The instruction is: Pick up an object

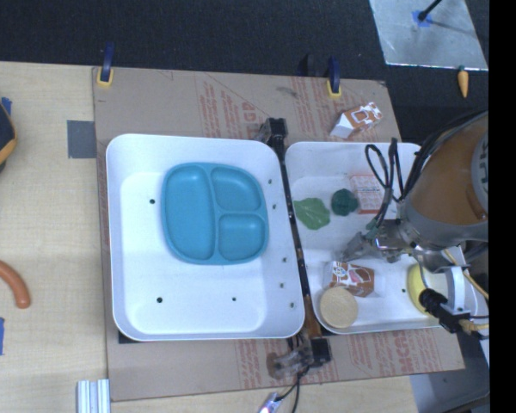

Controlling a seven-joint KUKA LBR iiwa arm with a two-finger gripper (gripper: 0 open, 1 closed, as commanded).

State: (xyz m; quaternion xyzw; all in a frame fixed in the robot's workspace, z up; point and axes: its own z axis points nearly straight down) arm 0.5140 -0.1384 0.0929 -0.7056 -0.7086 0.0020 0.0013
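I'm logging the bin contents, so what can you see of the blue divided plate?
The blue divided plate is a light blue, smooth, plastic-looking tray with rounded corners and three compartments: one long one on the left, two smaller ones on the right. It lies flat, right side up, slightly rotated, in the upper middle of the left white bin, touching nothing else.

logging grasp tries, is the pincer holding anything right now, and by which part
Cannot be told. The pincer is low in the right bin, near the green toy, but no object is seen in it.
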